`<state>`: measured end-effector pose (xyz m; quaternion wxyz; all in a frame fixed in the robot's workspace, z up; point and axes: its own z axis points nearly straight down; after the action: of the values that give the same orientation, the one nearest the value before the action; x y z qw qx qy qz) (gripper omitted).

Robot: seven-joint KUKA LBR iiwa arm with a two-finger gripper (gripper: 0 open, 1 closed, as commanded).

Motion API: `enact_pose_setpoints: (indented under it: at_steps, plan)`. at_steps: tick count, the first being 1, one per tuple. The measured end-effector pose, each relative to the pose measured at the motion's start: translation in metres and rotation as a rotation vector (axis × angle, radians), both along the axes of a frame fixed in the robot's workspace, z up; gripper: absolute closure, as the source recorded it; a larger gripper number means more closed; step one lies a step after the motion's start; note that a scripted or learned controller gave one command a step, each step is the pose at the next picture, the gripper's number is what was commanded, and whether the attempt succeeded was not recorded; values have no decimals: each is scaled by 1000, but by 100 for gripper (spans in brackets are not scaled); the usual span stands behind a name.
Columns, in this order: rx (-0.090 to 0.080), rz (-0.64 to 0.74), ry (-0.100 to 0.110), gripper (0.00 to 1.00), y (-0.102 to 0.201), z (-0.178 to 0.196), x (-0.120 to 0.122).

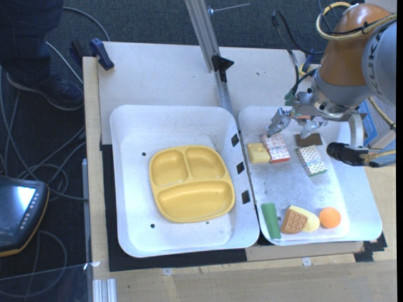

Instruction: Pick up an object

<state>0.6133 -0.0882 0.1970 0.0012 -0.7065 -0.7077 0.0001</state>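
The arm [359, 49] is cut off by the top and right edges. The claw [295, 126] overlaps the top of the red-patterned box [276, 148]. Prints on that box and the green-patterned box [312, 160] are too small to read. The monitor [19, 216] is cropped at the left edge.

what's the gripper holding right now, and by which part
Nothing is held. The gripper hangs open above the right bin, its fingers spread over the red-and-white box and the green-patterned box, with nothing between them.
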Motion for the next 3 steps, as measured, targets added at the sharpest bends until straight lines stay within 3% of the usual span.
enact_pose_setpoints:
  at_steps: [1, 2, 3]
  plan:
    - [0, -1, -1, 0, 0, 0, 0]
    - [0, -1, 6, 0, 2, -63, 2]
    - [-4, -2, -10, 0, 1, -99, 6]
